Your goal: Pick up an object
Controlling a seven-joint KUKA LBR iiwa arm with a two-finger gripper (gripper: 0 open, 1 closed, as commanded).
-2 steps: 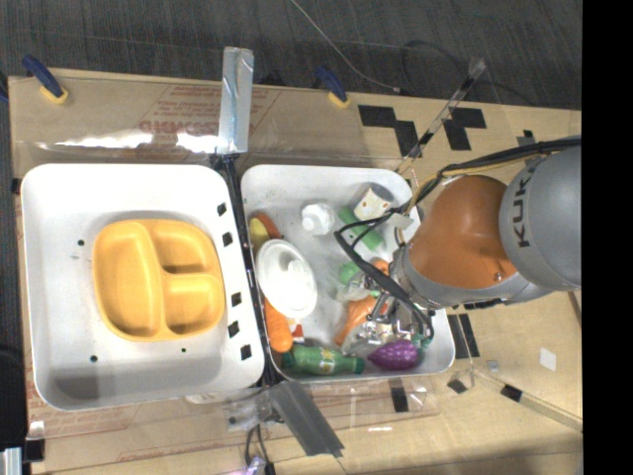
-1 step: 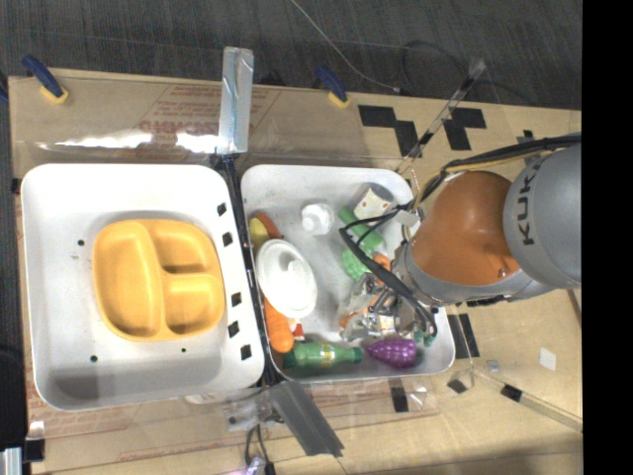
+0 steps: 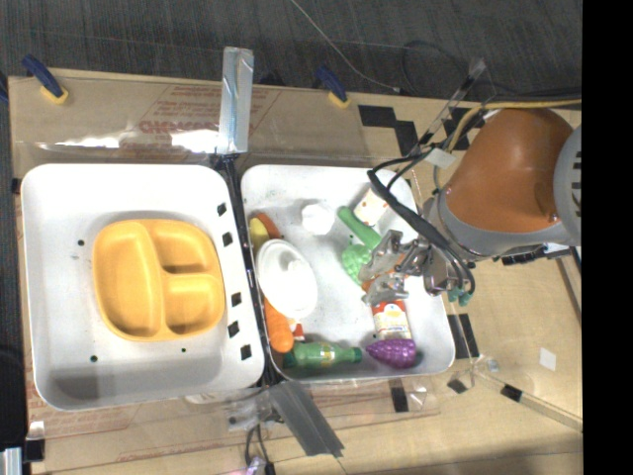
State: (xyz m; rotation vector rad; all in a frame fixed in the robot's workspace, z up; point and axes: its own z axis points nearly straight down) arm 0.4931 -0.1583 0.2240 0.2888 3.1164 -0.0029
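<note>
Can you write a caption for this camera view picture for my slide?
Robot's end effector reaches into the right bin of toys; yellow tray sits left.

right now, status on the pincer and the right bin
Pincer low in right bin, over green toy and red-capped bottle. No grasp visible. Crowded: purple grapes, green bottle, white bowl close by.

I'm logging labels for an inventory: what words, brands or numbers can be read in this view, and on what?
Nothing reads clearly.
Red print on the cardboard backboard: too blurred to read.
Red and white label on the small bottle: too small to read.
Label on the green bottle: too blurred to read.
</note>
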